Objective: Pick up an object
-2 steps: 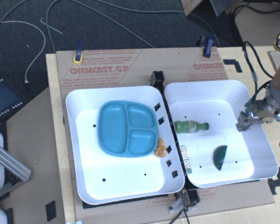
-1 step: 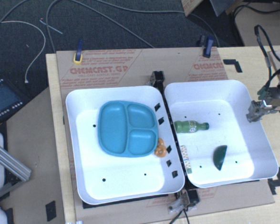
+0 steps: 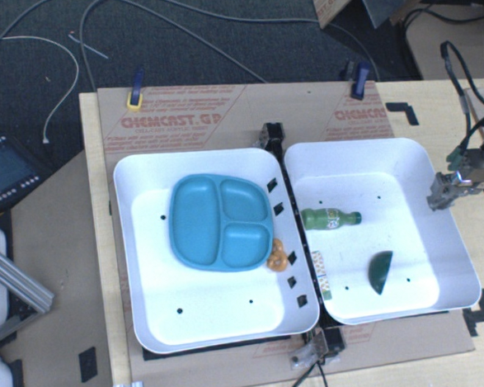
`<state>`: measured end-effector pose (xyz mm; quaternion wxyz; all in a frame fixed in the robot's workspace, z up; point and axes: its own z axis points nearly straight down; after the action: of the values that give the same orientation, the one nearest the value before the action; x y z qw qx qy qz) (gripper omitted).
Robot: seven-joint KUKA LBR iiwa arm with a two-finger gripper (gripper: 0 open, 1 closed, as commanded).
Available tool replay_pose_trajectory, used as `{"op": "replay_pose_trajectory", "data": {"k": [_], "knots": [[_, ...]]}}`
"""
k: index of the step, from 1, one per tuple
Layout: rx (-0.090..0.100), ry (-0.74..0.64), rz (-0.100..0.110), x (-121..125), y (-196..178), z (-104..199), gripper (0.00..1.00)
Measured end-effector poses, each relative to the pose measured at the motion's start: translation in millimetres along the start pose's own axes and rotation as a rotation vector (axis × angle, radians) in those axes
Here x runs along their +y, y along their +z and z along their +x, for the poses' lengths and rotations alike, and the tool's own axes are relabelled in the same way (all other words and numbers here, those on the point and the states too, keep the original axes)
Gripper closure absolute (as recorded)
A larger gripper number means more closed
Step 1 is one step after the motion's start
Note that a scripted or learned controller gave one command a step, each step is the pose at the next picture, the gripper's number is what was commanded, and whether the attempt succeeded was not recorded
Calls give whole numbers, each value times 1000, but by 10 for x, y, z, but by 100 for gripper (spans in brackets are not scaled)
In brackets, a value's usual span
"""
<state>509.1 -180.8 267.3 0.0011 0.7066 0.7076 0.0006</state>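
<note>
Camera view, pincer (image 3: 443, 189): beyond right bin (image 3: 405, 156) right rim; grip state cannot be told.
Bottle (image 3: 330, 218): right bin, left side.

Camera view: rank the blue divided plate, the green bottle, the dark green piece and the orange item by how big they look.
1. Blue divided plate
2. Green bottle
3. Dark green piece, close to the bottle
4. Orange item
</note>
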Motion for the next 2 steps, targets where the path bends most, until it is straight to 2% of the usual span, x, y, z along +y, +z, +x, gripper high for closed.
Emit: {"op": "replay_pose_trajectory", "data": {"k": [2], "knots": [[3, -5, 4, 359, 155, 1219, 100]]}}
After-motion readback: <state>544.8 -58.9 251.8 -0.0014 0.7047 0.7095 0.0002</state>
